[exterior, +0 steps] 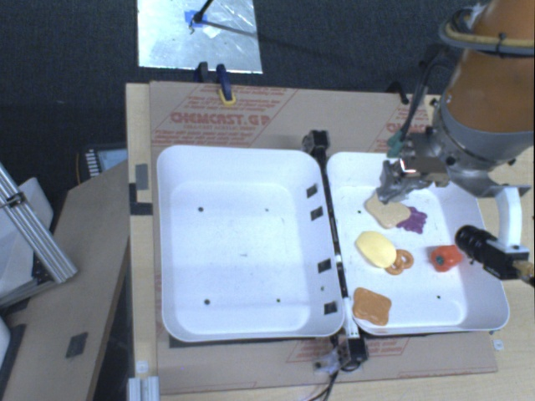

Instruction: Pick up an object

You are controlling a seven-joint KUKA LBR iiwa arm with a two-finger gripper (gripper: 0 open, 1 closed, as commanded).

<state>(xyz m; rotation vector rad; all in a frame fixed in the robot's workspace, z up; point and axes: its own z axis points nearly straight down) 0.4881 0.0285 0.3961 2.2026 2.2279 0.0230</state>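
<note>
The gripper point(391, 192) is hanging low over the upper part of the right bin point(481, 312), its tip just above the pale, cracker-like piece point(388, 213), and from this angle it is impossible to tell how the tip is set or whether it is gripping anything; the piece appears to be lying flat on the bin floor. Just beside it, a purple toy point(413, 220) is resting against its right edge. Farther out, a yellow lemon-shaped object point(375, 248) is sitting next to a small orange pretzel point(401, 261), a red tomato-like item point(445, 258) is lying toward the right wall, and a brown toast-like piece point(372, 306) is sitting near the lower corner. The left bin point(234, 241) is sitting alongside on the worktop point(251, 111). The step in hand looks like the approach to a grasp. Doing it well likely means centring on one object, probably the pale piece, descending straight, and closing across its narrower span so the purple neighbour is not being nudged or caught alongside it.
</note>
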